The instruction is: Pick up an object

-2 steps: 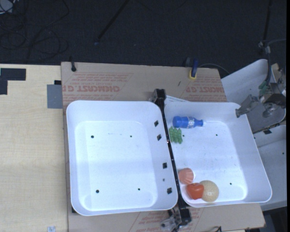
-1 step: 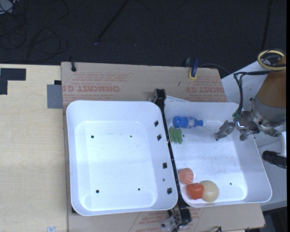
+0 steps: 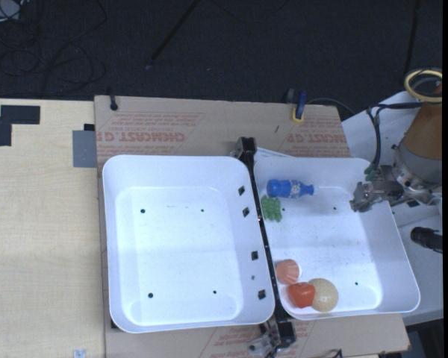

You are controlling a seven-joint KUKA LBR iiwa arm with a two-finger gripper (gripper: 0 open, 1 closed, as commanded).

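The right bin (image 3: 388, 271) holds a blue bottle (image 3: 289, 189) lying on its side near the back left. A green leafy toy (image 3: 272, 209) lies just below it by the divider. Near the front are a pale orange piece (image 3: 287, 271), a red fruit (image 3: 302, 294) and a cream-coloured ball (image 3: 324, 294), close together. My gripper (image 3: 363, 199) hangs at the right bin's back right rim, well to the right of the bottle. I see nothing between its fingers, and their opening is unclear.
The left bin (image 3: 134, 245) sits beside the right one, with a black clip strip (image 3: 255, 222) between them. Both rest on a cardboard sheet (image 3: 201, 129). The arm's orange band (image 3: 427, 129) is at the far right.
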